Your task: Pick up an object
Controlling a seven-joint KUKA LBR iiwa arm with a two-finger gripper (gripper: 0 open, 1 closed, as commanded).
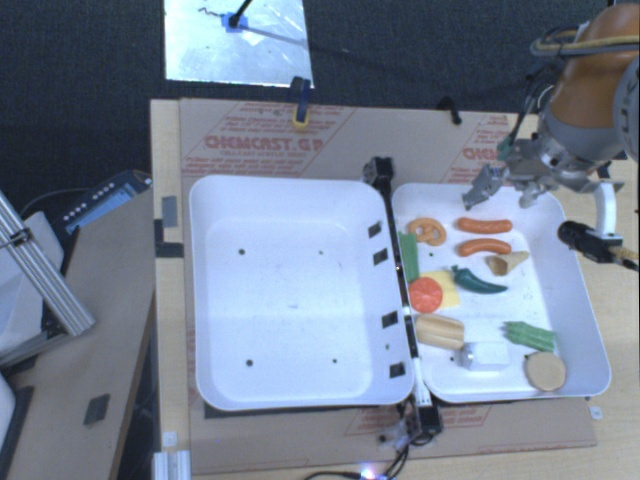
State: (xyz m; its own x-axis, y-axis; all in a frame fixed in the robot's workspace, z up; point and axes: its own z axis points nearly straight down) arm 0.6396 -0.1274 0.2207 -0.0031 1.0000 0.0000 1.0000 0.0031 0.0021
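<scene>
Tool (505, 190) hangs spread and holding nothing over right white plastic bin (580, 298), so drop straight onto upper orange toy sausage (485, 225) w/ fingers straddling it crosswise.

**Even overhead light, soft detail, one patch of glare**

The bench is evenly and fairly brightly lit from above. The two white bins, left bin (290, 298) and right bin (575, 308), come out pale and slightly washed, with only faint, soft-edged shadows along their walls. Behind the left bin, a shiny sheet (238, 28) throws back strong glare. The dark floor around that sheet is grainy. Overall sharpness is modest; small items look soft, and the arm (595, 78) beside the right bin is slightly blurred.
</scene>
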